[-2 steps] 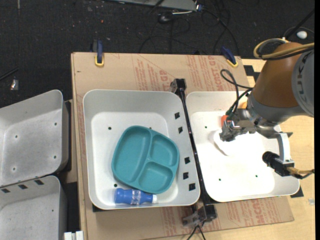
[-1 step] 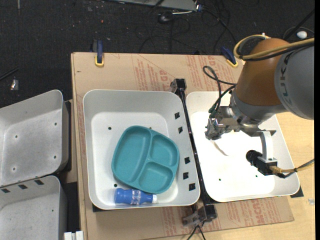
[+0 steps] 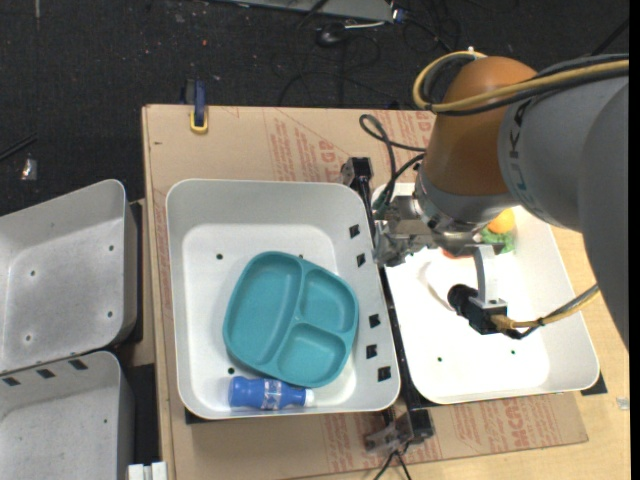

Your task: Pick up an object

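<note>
A teal divided plate [image 3: 292, 318] lies in the left bin [image 3: 190, 268]. A blue bottle with a white cap [image 3: 268, 394] lies on its side along that bin's front wall, just below the plate. In the right bin [image 3: 560, 358] a small yellow and green object [image 3: 501, 226] peeks out from under the arm's wrist, near the bin's far side. My gripper [image 3: 445, 243] hangs low over the far left part of the right bin, mostly covered by the orange band and grey wrist [image 3: 470, 158]. The yellow and green object sits right beside it.
A black cable fitting [image 3: 478, 310] dangles from the wrist over the middle of the right bin. The bins rest on a brown cardboard sheet [image 3: 260, 138]. More white trays [image 3: 60, 268] stand off to the left. Dark floor with cables lies behind.
</note>
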Controlling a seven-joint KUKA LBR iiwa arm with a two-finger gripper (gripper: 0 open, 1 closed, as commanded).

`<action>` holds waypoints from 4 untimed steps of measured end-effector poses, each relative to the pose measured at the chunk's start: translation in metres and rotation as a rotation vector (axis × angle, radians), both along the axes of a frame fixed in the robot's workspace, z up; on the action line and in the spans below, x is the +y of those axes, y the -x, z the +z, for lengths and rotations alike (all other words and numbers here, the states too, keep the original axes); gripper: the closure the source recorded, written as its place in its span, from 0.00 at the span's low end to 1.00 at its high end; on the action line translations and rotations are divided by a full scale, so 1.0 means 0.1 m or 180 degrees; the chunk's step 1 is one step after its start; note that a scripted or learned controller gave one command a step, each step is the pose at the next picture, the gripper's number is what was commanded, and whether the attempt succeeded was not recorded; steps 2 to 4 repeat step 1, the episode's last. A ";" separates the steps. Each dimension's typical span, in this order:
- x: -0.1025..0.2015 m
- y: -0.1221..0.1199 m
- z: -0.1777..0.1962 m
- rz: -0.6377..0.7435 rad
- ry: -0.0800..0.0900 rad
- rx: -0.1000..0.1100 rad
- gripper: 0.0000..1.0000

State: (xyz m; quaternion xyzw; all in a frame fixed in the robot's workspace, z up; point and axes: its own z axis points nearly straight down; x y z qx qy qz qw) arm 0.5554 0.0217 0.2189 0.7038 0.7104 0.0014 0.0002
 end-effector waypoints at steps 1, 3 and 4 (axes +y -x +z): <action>0.54 -0.14 -0.04 -0.0001 0.0000 0.0004 1.00; 0.54 -0.14 -0.04 -0.0001 0.0000 0.0004 1.00; 0.54 -0.14 -0.04 -0.0001 0.0000 0.0004 1.00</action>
